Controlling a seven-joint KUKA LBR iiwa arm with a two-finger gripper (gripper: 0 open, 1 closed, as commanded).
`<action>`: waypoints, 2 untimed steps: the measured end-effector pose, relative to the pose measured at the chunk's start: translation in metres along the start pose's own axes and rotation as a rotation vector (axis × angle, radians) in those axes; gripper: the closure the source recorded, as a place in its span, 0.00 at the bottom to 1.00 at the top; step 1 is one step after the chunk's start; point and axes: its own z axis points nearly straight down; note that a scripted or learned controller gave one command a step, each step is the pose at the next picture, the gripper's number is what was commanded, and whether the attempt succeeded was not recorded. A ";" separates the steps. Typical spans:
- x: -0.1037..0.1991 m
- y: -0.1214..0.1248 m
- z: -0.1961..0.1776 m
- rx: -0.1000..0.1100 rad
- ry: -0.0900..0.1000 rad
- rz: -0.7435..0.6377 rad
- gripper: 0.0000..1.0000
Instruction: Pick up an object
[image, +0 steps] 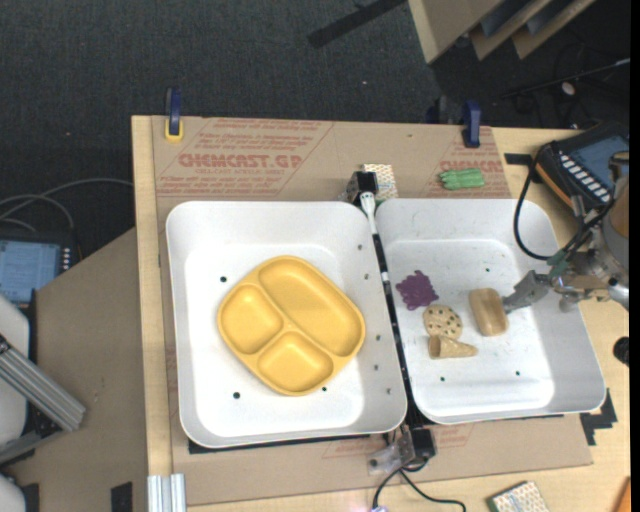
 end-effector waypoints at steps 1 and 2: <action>0.007 0.042 0.119 0.001 0.001 -0.002 0.00; 0.005 0.042 0.103 -0.003 -0.002 0.000 1.00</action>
